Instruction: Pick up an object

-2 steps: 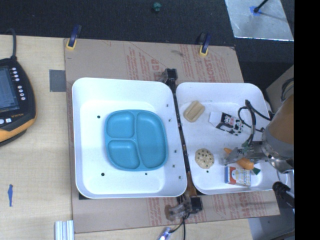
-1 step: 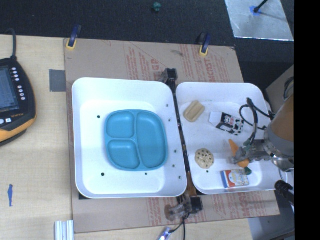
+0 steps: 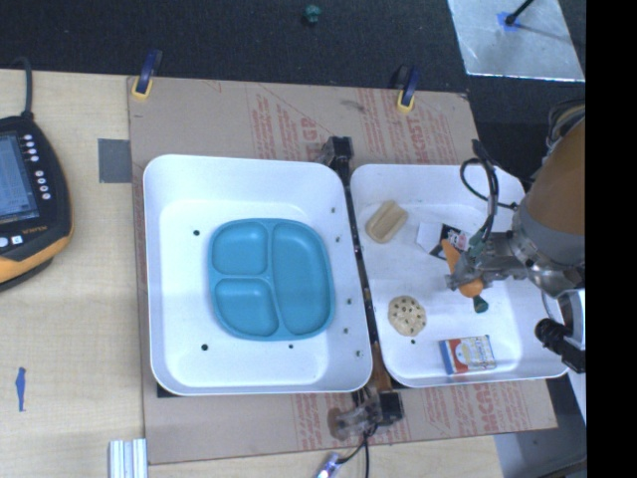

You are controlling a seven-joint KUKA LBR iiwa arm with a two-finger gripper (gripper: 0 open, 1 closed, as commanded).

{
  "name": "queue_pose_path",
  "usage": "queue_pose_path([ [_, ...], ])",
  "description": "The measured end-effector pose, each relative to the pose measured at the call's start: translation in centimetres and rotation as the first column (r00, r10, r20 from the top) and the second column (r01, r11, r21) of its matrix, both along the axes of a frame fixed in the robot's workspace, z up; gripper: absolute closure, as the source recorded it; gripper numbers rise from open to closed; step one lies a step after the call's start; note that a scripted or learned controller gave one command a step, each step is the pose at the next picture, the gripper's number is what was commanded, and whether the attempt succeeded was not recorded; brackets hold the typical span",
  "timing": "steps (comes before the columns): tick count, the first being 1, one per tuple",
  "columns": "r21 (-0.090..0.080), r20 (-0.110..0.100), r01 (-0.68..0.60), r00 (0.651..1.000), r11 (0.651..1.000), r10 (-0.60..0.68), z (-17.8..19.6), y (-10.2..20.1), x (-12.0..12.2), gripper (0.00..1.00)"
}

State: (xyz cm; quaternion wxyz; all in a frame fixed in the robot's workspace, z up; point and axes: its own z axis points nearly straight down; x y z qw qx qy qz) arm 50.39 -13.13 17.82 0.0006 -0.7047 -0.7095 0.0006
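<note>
My gripper (image 3: 468, 279) hangs low over the middle of the right bin (image 3: 498, 182), reaching in from the right. A small orange object (image 3: 456, 257) lies right at its tip, partly hidden by it; I cannot tell if it is held. A black and white packet (image 3: 441, 237) lies just left of that. A tan bread-like piece (image 3: 386, 221) lies in the bin's upper left. A round speckled cookie (image 3: 407, 315) sits at the lower left. A small white, blue and red box (image 3: 468, 353) rests near the front wall.
The left bin (image 3: 169, 267) holds a blue divided plate (image 3: 271, 278). A black and orange teach pendant (image 3: 25, 202) lies on the bench at far left. Clamps (image 3: 403, 86) hold the cardboard sheet under the bins.
</note>
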Motion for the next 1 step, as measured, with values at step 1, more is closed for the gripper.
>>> queue_pose_path([
  [1, 0.001, 0.0, 0.002, 1.0, 1.0, -0.002, 5.7, 5.86, 1.89, 1.0],
])
